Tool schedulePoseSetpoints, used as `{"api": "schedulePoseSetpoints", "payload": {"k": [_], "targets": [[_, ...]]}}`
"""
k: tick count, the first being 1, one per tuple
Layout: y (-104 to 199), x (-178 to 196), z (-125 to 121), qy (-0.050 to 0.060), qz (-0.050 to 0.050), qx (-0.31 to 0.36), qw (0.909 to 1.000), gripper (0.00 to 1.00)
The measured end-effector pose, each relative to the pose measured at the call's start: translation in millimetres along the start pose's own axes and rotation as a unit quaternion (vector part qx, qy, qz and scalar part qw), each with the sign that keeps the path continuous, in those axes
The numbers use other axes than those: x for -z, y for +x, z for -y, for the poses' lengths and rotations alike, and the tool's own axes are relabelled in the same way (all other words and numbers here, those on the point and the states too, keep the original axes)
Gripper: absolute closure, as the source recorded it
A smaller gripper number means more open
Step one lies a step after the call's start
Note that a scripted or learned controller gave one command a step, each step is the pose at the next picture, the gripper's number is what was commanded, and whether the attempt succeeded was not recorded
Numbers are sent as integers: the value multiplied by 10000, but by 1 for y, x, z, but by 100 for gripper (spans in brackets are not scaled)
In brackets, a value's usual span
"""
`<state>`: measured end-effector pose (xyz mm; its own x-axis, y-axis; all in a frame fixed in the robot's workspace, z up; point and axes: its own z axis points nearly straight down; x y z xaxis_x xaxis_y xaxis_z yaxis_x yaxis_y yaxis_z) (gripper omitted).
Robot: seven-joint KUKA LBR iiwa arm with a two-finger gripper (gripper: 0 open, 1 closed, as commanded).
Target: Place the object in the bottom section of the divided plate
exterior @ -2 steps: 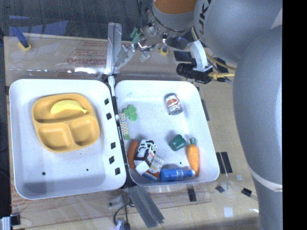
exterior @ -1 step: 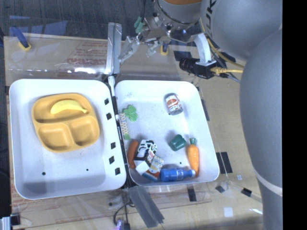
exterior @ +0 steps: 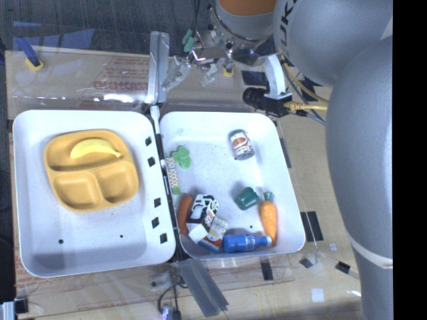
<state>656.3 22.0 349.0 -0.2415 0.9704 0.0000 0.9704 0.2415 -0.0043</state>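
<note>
The gripper (exterior: 200, 62) hangs above the top edge of the two bins, and it is too blurry there to tell how it is set. It holds nothing that shows.

The yellow divided plate (exterior: 91, 170) sits in the left bin (exterior: 40, 245). A banana (exterior: 95, 149) lies in its top part; the two bottom parts are bare.

The things to pick from are all in the right bin (exterior: 280, 145). The can (exterior: 241, 144) lies alone, so it is easy to reach, but it looks hard, smooth and likely to roll. Grab it across its round sides. The carrot (exterior: 267, 219), blue bottle (exterior: 245, 243), milk carton (exterior: 203, 215) and sausage (exterior: 185, 213) are crowded near the bottom wall, which gets in the way. A green leafy toy (exterior: 180, 157) lies by the left wall.
</note>
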Motion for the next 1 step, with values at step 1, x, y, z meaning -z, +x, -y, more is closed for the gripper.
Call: {"api": "schedulePoseSetpoints", "payload": {"k": [1], "targets": [[-8,-1,2,3,-3,-388,9992,0]]}}
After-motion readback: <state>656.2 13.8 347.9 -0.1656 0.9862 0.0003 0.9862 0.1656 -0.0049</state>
